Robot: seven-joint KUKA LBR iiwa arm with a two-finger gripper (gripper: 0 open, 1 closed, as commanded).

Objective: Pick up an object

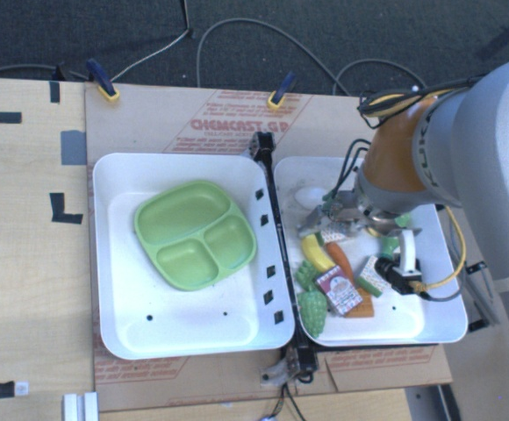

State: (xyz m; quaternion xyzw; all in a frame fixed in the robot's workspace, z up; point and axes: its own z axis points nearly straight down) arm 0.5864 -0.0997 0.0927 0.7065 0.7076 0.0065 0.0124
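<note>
The right bin (430,327) holds a pile of toy food: a yellow banana (317,253), an orange carrot (347,270), a red-and-white packet (338,290), a green leafy piece (312,310) and a green-and-white piece (374,279). My gripper (329,220) is down in this bin, just above the banana and the carrot's upper end. Its metal fingers are low among the objects, and nothing is clearly seen between them. A pale white object (308,197) lies just up and left of the gripper.
The left bin (118,323) holds a green three-compartment plate (196,233). A black divider (272,235) with clips runs between the bins. The grey arm with its orange band (395,152) covers the right bin's upper right. Cables lie behind the bench.
</note>
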